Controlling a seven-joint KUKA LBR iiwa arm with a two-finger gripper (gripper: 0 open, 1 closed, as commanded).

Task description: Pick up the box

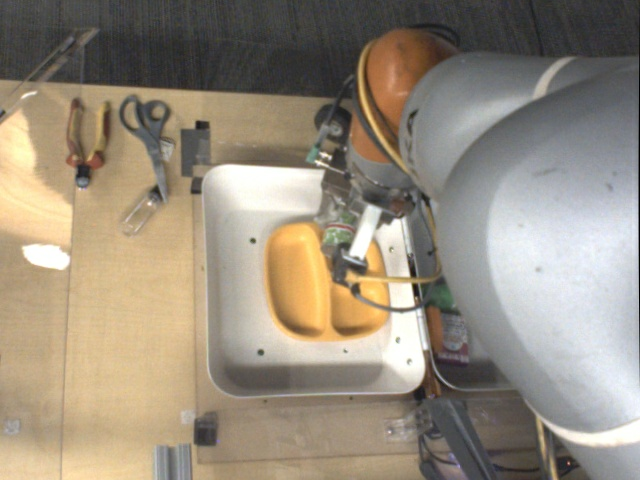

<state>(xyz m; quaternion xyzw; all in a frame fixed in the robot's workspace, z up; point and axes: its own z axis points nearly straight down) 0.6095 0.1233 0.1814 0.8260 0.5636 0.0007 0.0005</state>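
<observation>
My gripper (343,233) hangs low over the left bin (230,298), near its right side, with the big grey arm behind it. A small green and white printed thing (336,230), possibly the box, sits right at the gripper's tip, but I cannot tell whether it is held. Under and to the left of the gripper a large rounded yellow-orange object (300,286) lies on the bin floor, its right part covered by the gripper.
The arm hides most of the right bin (470,376); a red and white packet (453,336) and a bit of green (441,294) peek out at its left wall. On the bench to the left lie pliers (85,138), scissors (150,133) and a clear tube (140,211).
</observation>
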